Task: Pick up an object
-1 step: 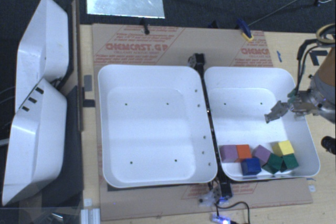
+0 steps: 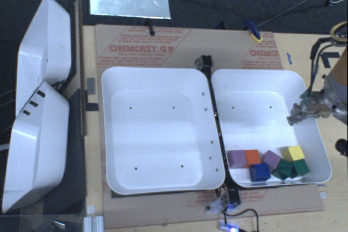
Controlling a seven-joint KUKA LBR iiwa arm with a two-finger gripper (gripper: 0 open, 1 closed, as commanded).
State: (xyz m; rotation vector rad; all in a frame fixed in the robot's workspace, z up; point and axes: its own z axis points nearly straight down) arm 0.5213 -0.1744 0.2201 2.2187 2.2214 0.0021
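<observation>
One end effector (image 2: 296,113) hovers above the right bin's (image 2: 255,89) right rim.

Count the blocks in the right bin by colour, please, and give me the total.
Purple blocks: 2
Orange block: 1
Blue block: 1
Green blocks: 2
Yellow block: 1
Total: 7

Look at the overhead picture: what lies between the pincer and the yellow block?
Bare white bin floor; the camera view shows nothing between pincer and yellow block.
</observation>
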